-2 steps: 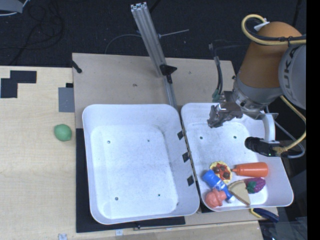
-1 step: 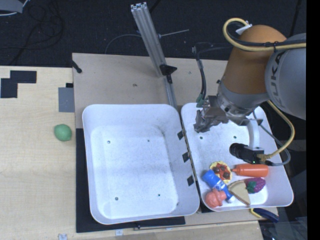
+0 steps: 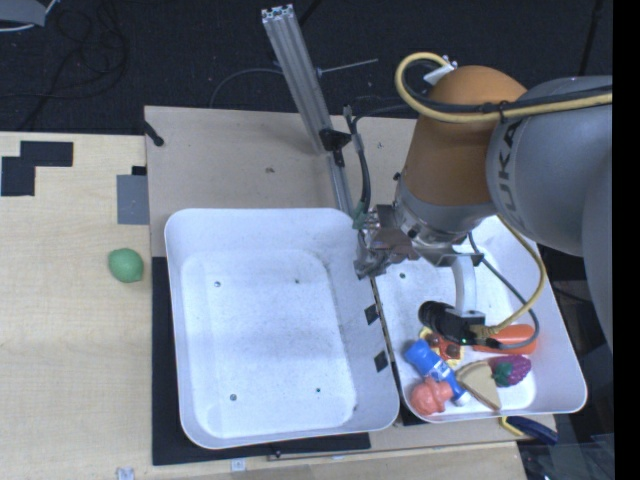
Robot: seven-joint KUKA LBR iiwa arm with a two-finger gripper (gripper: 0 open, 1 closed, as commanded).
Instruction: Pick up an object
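Pale wooden worktop [image 3: 60, 368], with a black mat [image 3: 160, 388] under two white bins side by side: left bin [image 3: 260, 328] at frame centre, right bin [image 3: 562, 368] at lower right. Dark floor and loose cables across the top of the frame.

Grey arm [image 3: 560, 168] with orange band [image 3: 460, 138] reaching in from the right, hiding the upper part of the right bin. Hand [image 3: 375, 253] low over the upper end of the seam where the two bins meet, just right of the left bin's rim. No telling whether spread or closed, nor whether touching the rim.

Five small toys bunched in the lower part of the right bin, below and right of the hand and apart from it, one of each:
- orange carrot [image 3: 512, 337]
- purple cluster [image 3: 512, 370]
- blue piece [image 3: 428, 357]
- pink lump [image 3: 430, 397]
- tan wedge [image 3: 482, 383], touching the purple cluster

One green ball [image 3: 126, 265] on bare wood at frame left, outside the mat. One slanted aluminium rail [image 3: 300, 73] at upper centre, its foot just above the hand. Two black tabs [image 3: 372, 314] along the seam, between hand and toys.
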